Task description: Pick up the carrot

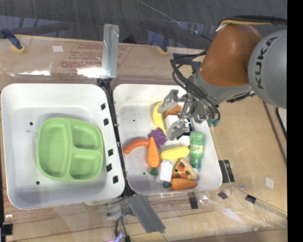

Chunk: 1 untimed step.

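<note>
The step in hand is judged to be the approach: the gripper sits low over the upper middle of the right bin, and the carrot lies free on the bin floor, below and to the left of it, upright in the view with its green end at the bottom. Whether the fingers are spread or pressed together cannot be told from this slant; nothing is seen held between them. The gripper is close above a yellow banana and an orange-brown item partly hidden under the metalwork. The carrot is hemmed in: a purple grape bunch touches its top, an orange sausage-shaped piece lies just to its left, a yellow piece to its right. A green bottle, a pizza slice and a second carrot-like orange piece lie near the bin's lower right. The next move, as judged, calls for a shift down-left and a descent square over the carrot, clear of the grapes. The left bin holds a green divided plate. Both bins rest on a bench under clear taped sheeting; dark carpet lies beyond
</note>
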Available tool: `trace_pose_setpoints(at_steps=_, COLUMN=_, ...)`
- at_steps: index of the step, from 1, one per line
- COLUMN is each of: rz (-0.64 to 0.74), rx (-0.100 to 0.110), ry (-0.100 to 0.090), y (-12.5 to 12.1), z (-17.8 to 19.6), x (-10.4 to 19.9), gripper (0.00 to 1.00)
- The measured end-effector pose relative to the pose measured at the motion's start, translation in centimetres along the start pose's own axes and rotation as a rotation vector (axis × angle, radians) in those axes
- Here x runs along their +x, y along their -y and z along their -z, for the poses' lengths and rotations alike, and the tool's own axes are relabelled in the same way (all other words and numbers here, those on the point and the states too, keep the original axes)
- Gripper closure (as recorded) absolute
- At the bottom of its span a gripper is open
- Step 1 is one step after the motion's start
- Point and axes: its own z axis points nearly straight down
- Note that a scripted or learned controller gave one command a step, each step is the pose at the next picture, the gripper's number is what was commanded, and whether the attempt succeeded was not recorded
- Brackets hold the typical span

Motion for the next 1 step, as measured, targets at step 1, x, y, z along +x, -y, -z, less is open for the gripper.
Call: trace_pose_setpoints(at_steps=1, rz=-0.014, rx=-0.004, ry=-0.01, y=-2.25, z=-11.94, x=2.51, gripper=0.0)
